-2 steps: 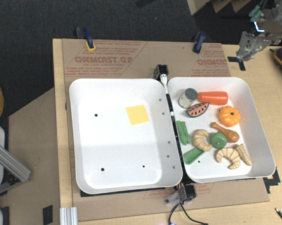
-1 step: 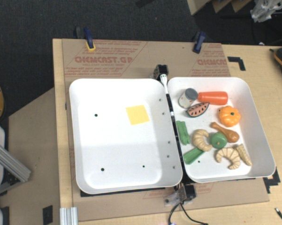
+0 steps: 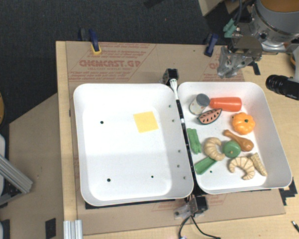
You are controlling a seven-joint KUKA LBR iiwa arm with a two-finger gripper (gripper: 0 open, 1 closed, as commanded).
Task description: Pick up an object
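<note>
Camera view, notes largest to smallest.
Bench: tan cardboard-covered bench top [image 3: 114, 59] with faded red print; bears both bins.
Left bin: shallow white plastic bin [image 3: 89, 148]; flat yellow square piece [image 3: 146, 122] lies near its middle, edges slightly skewed to the walls.
Right bin: shallow white plastic bin [image 3: 273, 148], touching the left one along a shared wall; holds a cluster of toy foods.
Arm: grey arm with orange band [image 3: 281, 6], cut off by the top-right corner.
Gripper: metal two-finger gripper [image 3: 231, 68] hangs over the bench just beyond the right bin's far rim; its state cannot be made out, nothing seen in it.
Carrot: orange toy carrot [image 3: 226, 103], long axis left-right.
Pumpkin: small orange toy pumpkin [image 3: 243, 123], just below the carrot.
Croissant: tan toy croissant [image 3: 244, 166], near rim; details blurred.
</note>
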